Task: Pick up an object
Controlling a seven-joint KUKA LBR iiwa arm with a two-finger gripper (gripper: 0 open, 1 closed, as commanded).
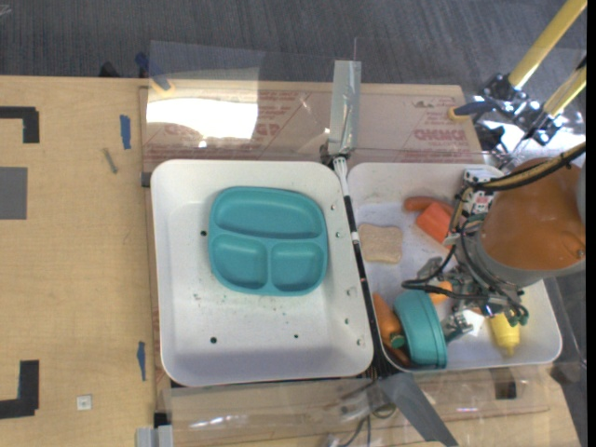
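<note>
reaching down from the right into the right bin [549,347], arm [531,226] near-vertical, jaws' state unclear

Wooden bench [65,277] carries two shallow white bins side by side, left bin [177,324] and right bin [549,338] touching along their inner walls, set toward the bench's right end, with clear plastic sheeting [279,119] behind.

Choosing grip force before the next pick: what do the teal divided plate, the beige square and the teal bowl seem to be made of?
Teal divided plate: likely moulded plastic, smooth with a soft sheen and rounded compartment ridges.
Beige square: matte and speckled, looks like foam or a soft toy bread slice; uncertain.
Teal bowl, tipped on edge: apparently the same smooth plastic, with a thin even rim.
</note>
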